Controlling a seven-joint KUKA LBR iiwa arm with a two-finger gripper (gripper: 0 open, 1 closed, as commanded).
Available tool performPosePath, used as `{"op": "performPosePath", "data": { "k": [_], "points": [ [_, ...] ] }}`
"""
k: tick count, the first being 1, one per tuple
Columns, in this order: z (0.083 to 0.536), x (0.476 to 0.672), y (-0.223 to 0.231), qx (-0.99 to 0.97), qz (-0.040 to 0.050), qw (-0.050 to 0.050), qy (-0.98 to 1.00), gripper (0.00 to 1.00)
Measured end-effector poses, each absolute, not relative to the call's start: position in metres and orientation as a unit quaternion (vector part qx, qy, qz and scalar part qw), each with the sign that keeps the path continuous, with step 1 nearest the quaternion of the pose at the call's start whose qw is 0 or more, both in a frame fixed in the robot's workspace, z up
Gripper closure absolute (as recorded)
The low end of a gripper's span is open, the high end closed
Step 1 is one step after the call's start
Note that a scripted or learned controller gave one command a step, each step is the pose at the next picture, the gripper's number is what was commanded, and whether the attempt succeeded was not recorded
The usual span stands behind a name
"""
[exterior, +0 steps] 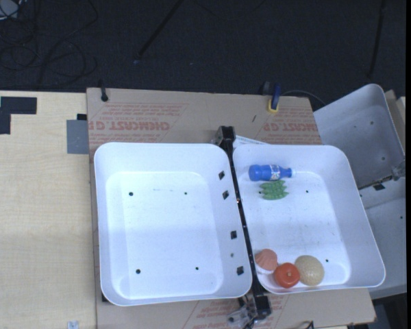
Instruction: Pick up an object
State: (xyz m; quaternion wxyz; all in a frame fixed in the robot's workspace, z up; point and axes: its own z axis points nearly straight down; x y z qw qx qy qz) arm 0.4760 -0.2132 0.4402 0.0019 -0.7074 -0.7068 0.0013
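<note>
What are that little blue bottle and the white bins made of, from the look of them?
The blue bottle looks like plastic: a smooth, evenly blue body with a white cap. The white bins, left and right, look like thin moulded plastic too, with rounded corners and a faint sheen. The view is too coarse to be sure of either.
</note>
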Motion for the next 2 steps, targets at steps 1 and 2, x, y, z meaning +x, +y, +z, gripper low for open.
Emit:
{"op": "performPosePath", "data": {
  "k": [1, 2],
  "points": [
    [0.452, 0.477, -0.214, -0.706, 0.0012, 0.000, -0.708, 1.00],
    [0.506, 0.476, -0.214, -0.706, -0.0005, -0.002, -0.708, 1.00]
  ]
}}
